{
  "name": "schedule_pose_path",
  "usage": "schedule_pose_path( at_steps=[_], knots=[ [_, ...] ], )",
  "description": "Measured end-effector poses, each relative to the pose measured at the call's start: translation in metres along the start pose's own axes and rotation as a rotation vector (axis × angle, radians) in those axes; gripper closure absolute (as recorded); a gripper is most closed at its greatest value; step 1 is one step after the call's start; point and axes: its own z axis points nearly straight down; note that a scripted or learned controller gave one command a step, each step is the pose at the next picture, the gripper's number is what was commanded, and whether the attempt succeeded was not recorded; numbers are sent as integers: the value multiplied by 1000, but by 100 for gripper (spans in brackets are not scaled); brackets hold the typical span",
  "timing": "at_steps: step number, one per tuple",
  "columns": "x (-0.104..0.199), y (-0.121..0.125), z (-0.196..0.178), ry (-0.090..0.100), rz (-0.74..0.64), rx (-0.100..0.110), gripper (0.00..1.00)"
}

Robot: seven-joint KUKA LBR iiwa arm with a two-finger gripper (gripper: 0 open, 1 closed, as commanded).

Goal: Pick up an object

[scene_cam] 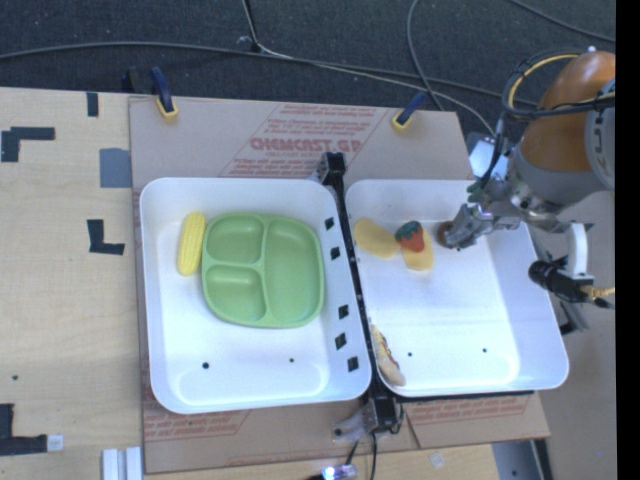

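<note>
In the right bin (pixel 470 328) several small toy foods lie near the back left: a pale yellow piece (pixel 374 237), a red and green strawberry-like piece (pixel 408 233) and a yellow piece (pixel 420 255) under it. A tan item (pixel 387 356) rests against the bin's left wall near the front. My gripper (pixel 458 234) hangs low over the back of the right bin, just right of the strawberry piece and apart from it. Nothing shows between its tips.
The left bin (pixel 170 358) holds a green divided plate (pixel 264 269) and a yellow corn cob (pixel 190 243) beside it. A black divider (pixel 345 268) separates the bins. The arm (pixel 560 138) with its orange band comes in from the right. Cables (pixel 420 28) cross the dark floor behind.
</note>
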Motion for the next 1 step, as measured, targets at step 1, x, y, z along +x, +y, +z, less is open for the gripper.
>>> schedule_pose_path(
  at_steps=[1],
  knots=[
    [0,1,-32,0,0,1,100]
  ],
)
